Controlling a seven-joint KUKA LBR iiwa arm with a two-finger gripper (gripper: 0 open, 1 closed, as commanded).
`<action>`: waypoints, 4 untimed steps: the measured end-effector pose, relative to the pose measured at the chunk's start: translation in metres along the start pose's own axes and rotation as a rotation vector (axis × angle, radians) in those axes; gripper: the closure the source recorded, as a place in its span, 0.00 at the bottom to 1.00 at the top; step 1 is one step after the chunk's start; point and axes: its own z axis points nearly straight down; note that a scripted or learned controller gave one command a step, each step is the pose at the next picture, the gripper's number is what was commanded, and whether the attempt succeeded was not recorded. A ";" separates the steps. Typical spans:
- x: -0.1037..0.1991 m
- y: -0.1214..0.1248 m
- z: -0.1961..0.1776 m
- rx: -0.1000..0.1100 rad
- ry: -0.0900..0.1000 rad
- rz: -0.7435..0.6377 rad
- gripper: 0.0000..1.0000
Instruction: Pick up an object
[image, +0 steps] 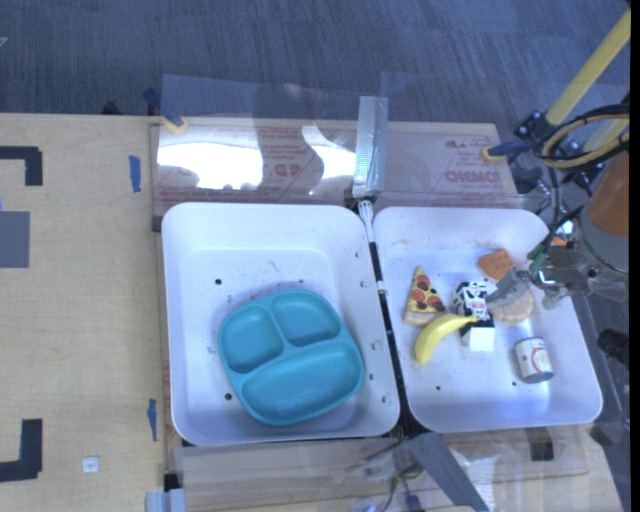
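Reaching in from 3 o'clock, the pincer (522, 283) hangs low over the right bin (440, 390) — finger state: cannot tell. Beneath and beside it a cluster: pizza slice (424, 296), banana (438, 334), cow toy (474, 298), white block (481, 339), small can (533, 359). Left bin (200, 240) holds a blue divided tray (290, 355).

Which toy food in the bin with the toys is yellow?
The banana. It's the curved yellow one in the right bin, just below the pizza slice, which is orange with red dots.
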 end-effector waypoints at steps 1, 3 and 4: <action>-0.003 0.059 0.105 0.005 0.001 -0.194 0.00; 0.013 0.044 0.106 -0.016 -0.007 -0.247 1.00; 0.055 0.073 0.024 -0.009 -0.002 -0.160 1.00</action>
